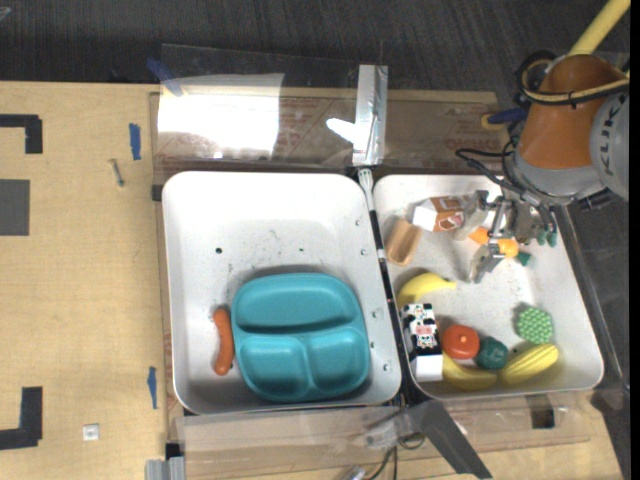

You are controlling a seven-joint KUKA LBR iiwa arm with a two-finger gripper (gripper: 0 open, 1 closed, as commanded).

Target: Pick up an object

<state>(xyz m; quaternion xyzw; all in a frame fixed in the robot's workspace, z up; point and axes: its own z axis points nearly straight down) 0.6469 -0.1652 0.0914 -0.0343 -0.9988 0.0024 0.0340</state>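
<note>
My gripper (pixel 489 256) hangs low in the right bin (pixel 580 298), near its upper middle, below the orange wrist band. A small orange piece (pixel 506 244) lies right against it, partly hidden by the gripper body. To its left are a white and brown packet (pixel 440 214) and a tan bread roll (pixel 401 240). A yellow lemon-like fruit (pixel 425 287) lies lower left of the gripper. Along the front of the bin sit a black and white box (pixel 421 327), a red tomato (pixel 461 342), a dark green piece (pixel 491 353), a yellow banana (pixel 531 361) and a green bumpy ball (pixel 535 323).
The left bin (pixel 260 208) holds a teal divided plate (pixel 298 335) and an orange sausage (pixel 223 340) beside it. A clear plastic sheet (pixel 220 118) and a metal bracket (pixel 368 113) lie behind the bins. Bare bin floor shows right of the gripper.
</note>
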